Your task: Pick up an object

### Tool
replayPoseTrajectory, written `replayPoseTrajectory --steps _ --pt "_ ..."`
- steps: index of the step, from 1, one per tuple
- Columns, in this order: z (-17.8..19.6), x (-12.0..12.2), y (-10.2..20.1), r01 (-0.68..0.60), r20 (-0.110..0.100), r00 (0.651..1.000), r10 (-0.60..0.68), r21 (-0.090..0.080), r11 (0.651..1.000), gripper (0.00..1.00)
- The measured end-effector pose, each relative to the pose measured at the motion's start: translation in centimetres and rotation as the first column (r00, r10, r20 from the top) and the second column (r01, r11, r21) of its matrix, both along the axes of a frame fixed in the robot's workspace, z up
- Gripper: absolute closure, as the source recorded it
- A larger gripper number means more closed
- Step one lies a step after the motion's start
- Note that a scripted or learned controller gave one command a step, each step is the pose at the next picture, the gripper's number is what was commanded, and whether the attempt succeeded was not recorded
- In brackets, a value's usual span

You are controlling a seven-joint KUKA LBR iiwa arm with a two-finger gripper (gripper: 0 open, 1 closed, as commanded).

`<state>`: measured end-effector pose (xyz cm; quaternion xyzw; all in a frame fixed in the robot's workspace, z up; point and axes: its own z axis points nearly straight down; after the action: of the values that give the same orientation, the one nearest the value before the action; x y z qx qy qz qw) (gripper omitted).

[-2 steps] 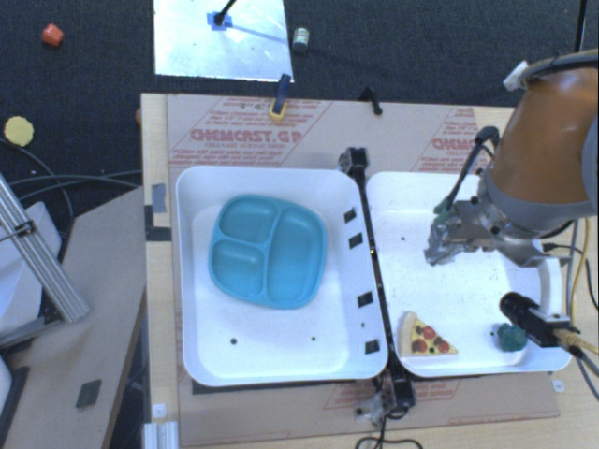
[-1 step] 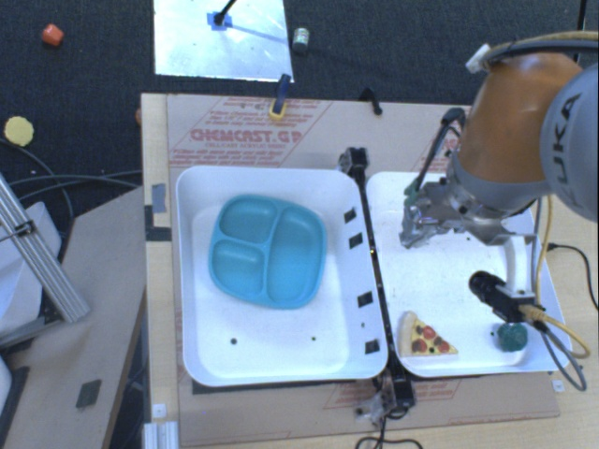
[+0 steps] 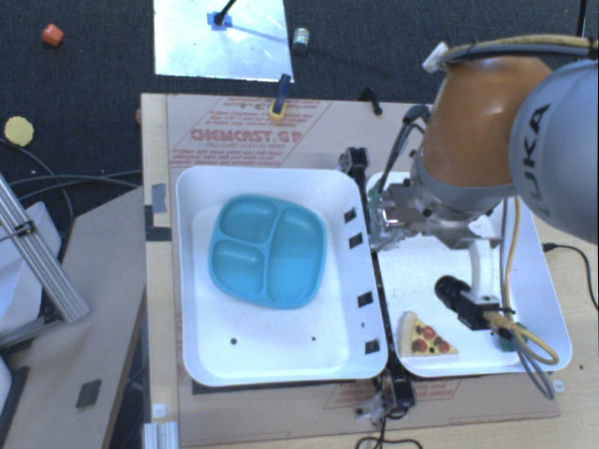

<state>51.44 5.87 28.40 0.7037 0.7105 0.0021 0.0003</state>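
Note:
A blue divided plate (image 3: 269,251) lies in the left white bin (image 3: 215,354), toward its upper middle. A toy pizza slice (image 3: 424,336) rests in the near left corner of the right bin (image 3: 552,321). My arm reaches in from the right, and its orange band and grey wrist cover the far part of the right bin. The gripper (image 3: 386,219) hangs low at the right bin's left edge, close to the divider between the bins. It is well above the pizza slice in the view and apart from it. The wrist hides whatever lies under it.
Cardboard (image 3: 245,131) lies under the bins. A shiny metal sheet (image 3: 220,26) sits on the dark floor behind, with small loose items around it. An aluminium frame (image 3: 37,260) stands at the left.

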Motion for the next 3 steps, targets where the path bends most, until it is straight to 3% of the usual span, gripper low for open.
replayPoseTrajectory --steps 1,2,3 --pt "0.8 -2.5 -3.9 0.011 -0.002 1.000 -0.011 -0.003 1.000 1.00" --pt "0.3 -2.5 -0.1 0.004 -0.002 1.000 -0.004 -0.002 1.000 1.00" --pt "-5.7 -2.9 -9.1 0.018 -0.007 1.000 -0.018 -0.006 1.000 1.00"
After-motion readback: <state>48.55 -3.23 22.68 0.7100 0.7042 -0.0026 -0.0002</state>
